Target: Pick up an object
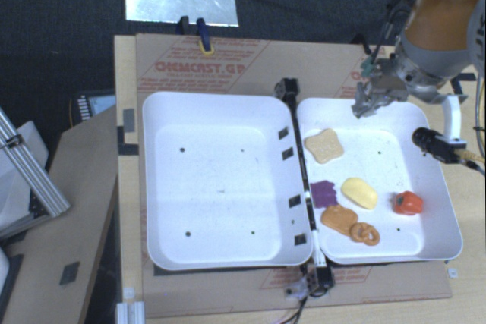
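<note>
Smooth oval yellow object lies beside flat tan bread slice.

Five small items lie in the right bin. A tan, bread-slice-shaped piece lies flat near the bin's left wall, toward the far side. A purple, ragged-edged piece sits against the divider side, below the bread slice. Just right of it rests a pale yellow, rounded lemon-like object. An orange-brown lump lies below the purple piece, touching a pretzel-shaped piece at its lower right. A red-orange, pepper-like object sits apart, near the bin's right wall.
</note>
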